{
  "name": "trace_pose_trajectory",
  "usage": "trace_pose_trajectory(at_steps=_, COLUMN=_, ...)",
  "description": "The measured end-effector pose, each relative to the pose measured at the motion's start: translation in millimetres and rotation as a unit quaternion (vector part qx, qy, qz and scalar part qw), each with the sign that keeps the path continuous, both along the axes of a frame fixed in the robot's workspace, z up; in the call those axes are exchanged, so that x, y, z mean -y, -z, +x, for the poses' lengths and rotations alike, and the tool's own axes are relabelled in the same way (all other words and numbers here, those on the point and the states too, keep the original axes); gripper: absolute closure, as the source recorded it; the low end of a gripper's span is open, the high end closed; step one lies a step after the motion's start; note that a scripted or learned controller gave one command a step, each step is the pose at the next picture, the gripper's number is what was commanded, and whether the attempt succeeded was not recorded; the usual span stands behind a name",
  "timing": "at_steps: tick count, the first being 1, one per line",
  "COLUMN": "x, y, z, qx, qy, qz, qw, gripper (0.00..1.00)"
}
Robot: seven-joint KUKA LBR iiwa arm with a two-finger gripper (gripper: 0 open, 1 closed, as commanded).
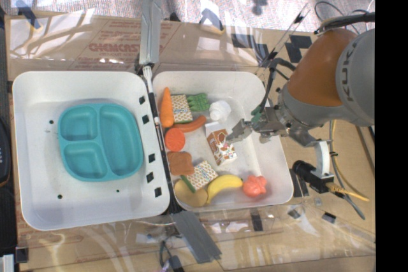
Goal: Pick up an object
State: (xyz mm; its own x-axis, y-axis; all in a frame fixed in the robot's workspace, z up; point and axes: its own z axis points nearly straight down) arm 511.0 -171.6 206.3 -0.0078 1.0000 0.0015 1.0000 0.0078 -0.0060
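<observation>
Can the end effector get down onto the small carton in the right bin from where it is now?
Probably yes: the end effector hangs just right of the small carton, which lies uncovered with bare bin floor around it.

bins (25, 92): white
tray (99, 141): teal, plain
carrot (166, 108): orange
banana (224, 185): yellow
blob toy (254, 186): coral pink
tomato (174, 139): red-orange
small carton (221, 147): brown and white print
checkered packs (181, 107): green-and-cream squares
arm (331, 73): grey, orange band
table (76, 41): tan cardboard, red print
</observation>
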Motion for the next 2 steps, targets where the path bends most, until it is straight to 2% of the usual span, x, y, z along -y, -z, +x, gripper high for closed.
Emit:
trace_pose_trajectory(at_steps=1, x=6.5, y=115.9, z=50.2, qx=0.002, qy=0.000, qz=-0.0002, qw=1.0000, gripper=0.00)
trace_pose_trajectory(at_steps=2, x=7.3, y=107.3, z=51.1, qx=0.001, qy=-0.001, qz=-0.0004, qw=1.0000, gripper=1.00)
